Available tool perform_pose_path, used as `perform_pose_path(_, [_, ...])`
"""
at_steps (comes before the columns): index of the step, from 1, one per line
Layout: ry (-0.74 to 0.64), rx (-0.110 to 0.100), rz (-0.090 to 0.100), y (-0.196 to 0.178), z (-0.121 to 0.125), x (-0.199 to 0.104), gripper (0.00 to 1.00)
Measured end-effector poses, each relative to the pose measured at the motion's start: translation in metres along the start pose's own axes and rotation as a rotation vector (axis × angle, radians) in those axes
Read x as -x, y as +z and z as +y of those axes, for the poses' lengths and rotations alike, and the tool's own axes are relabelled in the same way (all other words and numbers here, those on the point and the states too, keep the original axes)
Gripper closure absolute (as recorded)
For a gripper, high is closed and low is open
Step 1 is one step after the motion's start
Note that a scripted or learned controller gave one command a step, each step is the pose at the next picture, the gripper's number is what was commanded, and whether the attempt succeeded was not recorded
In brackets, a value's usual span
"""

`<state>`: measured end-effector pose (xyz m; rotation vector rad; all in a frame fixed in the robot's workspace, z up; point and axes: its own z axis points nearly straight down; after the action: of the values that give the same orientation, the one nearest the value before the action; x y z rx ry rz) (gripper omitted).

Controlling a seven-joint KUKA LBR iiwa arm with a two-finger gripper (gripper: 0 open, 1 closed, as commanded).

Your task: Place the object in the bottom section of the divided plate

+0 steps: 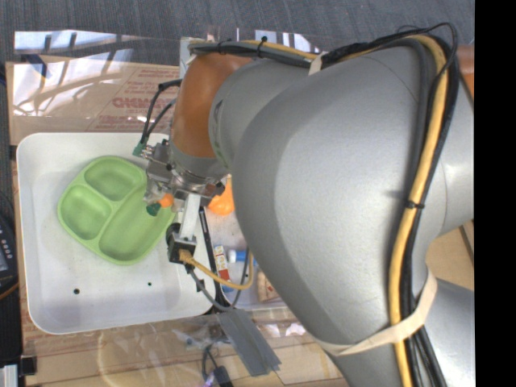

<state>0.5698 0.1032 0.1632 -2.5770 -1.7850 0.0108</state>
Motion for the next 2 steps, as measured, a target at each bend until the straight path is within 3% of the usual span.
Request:
perform_pose_path(1, [0.080,0.004,0.000,-0.0308,-0.0082,-0.0874,1.00])
perform_pose_path(2, [0.069,-0.001,-0.005,-0.0391,-0.0099,-0.0884,1.00])
